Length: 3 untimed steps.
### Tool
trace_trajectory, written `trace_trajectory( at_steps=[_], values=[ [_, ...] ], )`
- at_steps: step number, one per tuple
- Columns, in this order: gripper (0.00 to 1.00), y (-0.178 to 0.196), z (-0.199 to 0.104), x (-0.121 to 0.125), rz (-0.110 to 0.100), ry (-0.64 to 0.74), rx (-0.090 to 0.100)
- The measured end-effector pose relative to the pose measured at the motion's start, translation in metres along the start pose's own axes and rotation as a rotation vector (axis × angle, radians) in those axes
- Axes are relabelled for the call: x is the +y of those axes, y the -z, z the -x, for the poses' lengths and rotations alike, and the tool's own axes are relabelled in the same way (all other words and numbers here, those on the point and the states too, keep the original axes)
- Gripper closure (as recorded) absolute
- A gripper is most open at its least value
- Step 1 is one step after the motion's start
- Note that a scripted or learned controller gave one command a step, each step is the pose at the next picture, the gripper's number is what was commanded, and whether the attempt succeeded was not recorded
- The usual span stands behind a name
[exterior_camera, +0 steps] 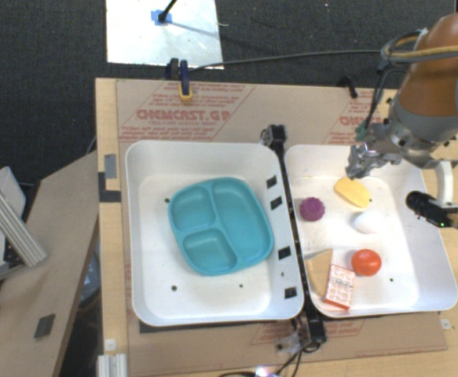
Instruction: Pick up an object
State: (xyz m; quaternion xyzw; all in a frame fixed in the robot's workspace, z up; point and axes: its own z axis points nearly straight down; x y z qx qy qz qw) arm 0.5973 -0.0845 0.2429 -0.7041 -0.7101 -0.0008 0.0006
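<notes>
Pincer (360, 166), whose state I cannot tell, hovers just above the yellow wedge-shaped plastic piece (353, 192); coming down off-centre could nudge it sideways and miss.

robot lab, clamped board (213, 108) on bench, aluminium framing (9, 222), loose cables (291, 53)

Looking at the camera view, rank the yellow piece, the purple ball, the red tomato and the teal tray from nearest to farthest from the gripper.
From the gripper, in the right bin:
1. Yellow piece, just below it.
2. Purple ball, near the divider.
3. Red tomato, toward the front of the right bin.
4. Teal tray, over in the left bin.
</notes>
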Motion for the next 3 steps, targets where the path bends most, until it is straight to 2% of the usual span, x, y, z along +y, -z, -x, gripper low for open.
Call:
trace_trajectory(
  at_steps=[3],
  values=[
    [1.00, -0.031, -0.159, -0.031, 0.000, 0.001, 0.001]
  ],
)
